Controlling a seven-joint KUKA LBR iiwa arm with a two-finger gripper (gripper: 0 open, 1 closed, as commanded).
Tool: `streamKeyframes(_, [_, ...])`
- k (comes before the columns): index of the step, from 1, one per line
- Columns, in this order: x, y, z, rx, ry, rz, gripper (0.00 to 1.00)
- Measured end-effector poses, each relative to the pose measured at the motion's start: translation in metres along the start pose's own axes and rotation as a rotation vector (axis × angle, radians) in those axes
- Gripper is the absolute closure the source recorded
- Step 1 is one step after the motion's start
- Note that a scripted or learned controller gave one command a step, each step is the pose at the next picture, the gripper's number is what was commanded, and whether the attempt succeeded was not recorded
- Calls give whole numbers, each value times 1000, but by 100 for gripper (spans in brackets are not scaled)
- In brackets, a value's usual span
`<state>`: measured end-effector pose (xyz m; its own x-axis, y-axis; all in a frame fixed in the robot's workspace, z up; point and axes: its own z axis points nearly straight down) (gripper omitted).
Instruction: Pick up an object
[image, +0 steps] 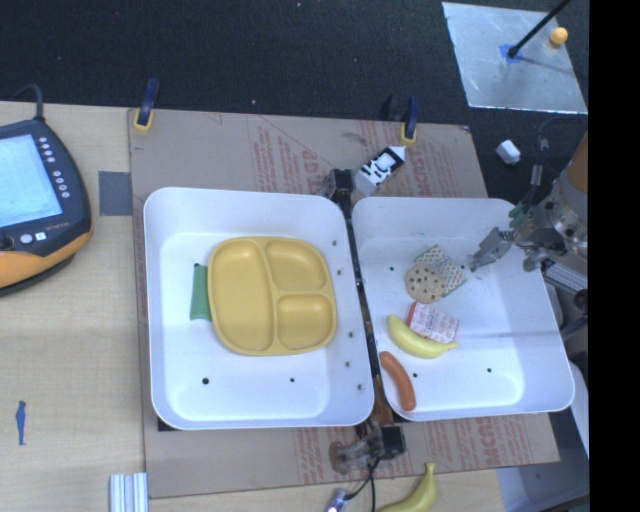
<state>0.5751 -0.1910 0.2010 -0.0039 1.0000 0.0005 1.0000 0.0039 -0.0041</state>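
Gripper (492, 247) hovered at right bin's (520, 390) upper right, finger state impossible to tell. Round speckled cookie (424, 283) lay center-right, above yellow banana (420, 340); orange-red sausage (398, 380) below.

The two shallow white bins (175, 300) look like smooth moulded plastic with a soft sheen, and the yellow sectioned tray (270, 295) in the left one is matt plastic. They rest on a flat brown cardboard sheet (300, 150) with a dull, papery face, laid over a pale wood-grain bench top (70, 380). The yellow toy banana (420, 340) and orange-red toy sausage (397, 380) look smooth and slightly glossy, and the grey gripper (487, 250) looks like dull metal.
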Motion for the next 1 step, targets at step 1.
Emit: streamKeyframes(1, [55,31,67,3,-1,-3,0])
